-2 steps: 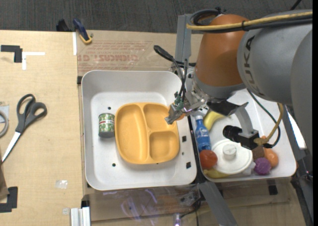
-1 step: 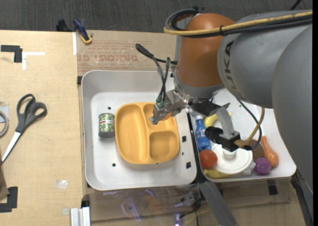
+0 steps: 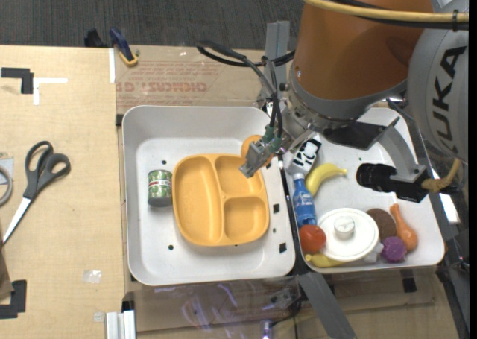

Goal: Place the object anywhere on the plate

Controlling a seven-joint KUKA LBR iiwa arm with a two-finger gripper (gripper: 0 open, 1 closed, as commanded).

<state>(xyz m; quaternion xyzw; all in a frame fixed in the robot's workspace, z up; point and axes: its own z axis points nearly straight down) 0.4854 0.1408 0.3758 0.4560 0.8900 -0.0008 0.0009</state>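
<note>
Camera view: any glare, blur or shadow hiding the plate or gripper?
Camera view: even light, the yellow divided plate sharp, soft shadows only; the gripper is small and dim under the arm's orange band, its outline smeared; mild glare on the white lid.

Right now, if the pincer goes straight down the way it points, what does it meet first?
Most likely the yellow plate, near its upper right rim; the pincer hangs above that corner, though one slanted view leaves depth uncertain.
</note>
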